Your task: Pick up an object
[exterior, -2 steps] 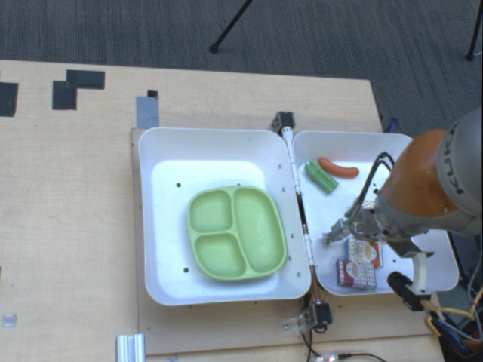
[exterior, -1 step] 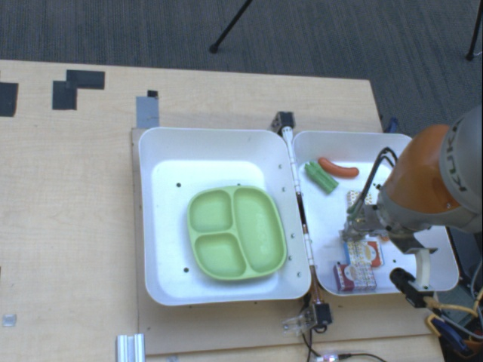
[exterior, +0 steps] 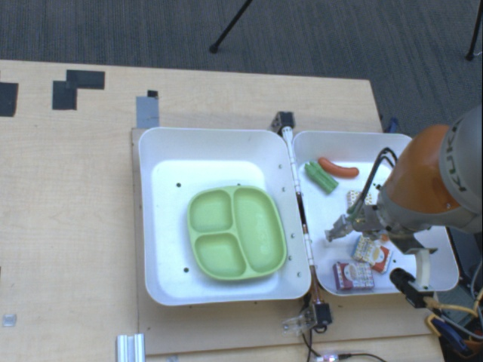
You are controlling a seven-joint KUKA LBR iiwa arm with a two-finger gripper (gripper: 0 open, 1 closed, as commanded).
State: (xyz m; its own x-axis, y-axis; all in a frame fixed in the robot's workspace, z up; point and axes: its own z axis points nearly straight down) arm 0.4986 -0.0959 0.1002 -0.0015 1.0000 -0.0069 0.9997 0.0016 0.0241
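In the left shallow white plastic bin point(exterior: 162, 202), toward its near right corner, a pale green three-compartment plastic plate point(exterior: 237, 233) is being carried flat on the floor of the bin.

In the right shallow white plastic bin point(exterior: 332, 145), several small items are being kept. Near the far edge, an orange-red sausage-shaped toy point(exterior: 338, 169) is lying, and just beside it, toward the left wall, a green ridged stick-shaped toy point(exterior: 320, 177) is lying at a slant. Near the near edge, a dark red and white printed packet point(exterior: 353, 276) is resting flat. Just beyond it, a white and red printed packet point(exterior: 373, 253) is partly being covered by the arm. A small white speckled packet point(exterior: 353, 198) is showing near the middle of the bin.

Over the middle of the right bin, the grey two-finger gripper point(exterior: 347, 225) is being held low by the grey arm with the orange band point(exterior: 423, 176). Whether anything is being gripped cannot be told.
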